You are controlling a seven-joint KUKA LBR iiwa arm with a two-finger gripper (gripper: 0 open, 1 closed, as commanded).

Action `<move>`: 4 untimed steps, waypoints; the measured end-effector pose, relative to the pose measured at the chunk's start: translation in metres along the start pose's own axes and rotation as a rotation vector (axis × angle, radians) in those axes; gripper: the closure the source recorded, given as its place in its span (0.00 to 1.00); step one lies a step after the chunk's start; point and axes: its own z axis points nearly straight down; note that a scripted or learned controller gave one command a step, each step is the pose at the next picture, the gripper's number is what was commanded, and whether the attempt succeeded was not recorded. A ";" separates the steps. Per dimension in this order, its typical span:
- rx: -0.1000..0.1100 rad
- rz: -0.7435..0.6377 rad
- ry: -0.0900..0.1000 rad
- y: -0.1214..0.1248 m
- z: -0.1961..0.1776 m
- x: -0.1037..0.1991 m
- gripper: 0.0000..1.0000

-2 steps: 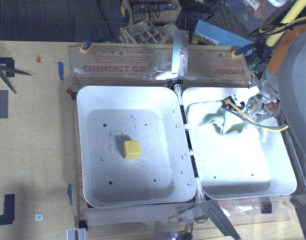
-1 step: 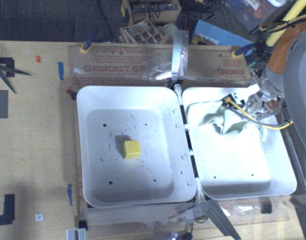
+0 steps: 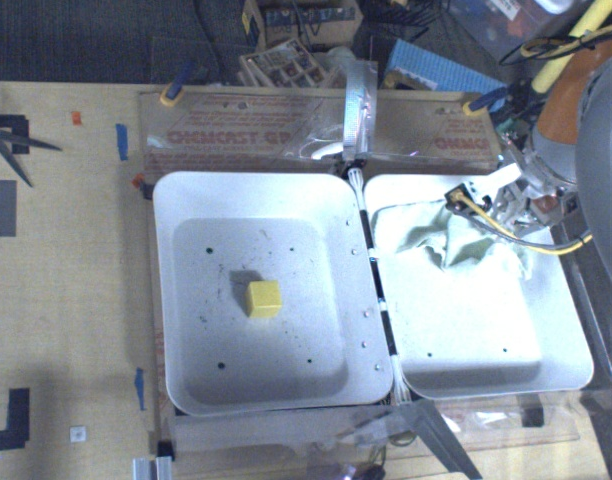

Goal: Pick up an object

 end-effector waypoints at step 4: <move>0.000 0.221 0.002 0.024 0.053 -0.032 1.00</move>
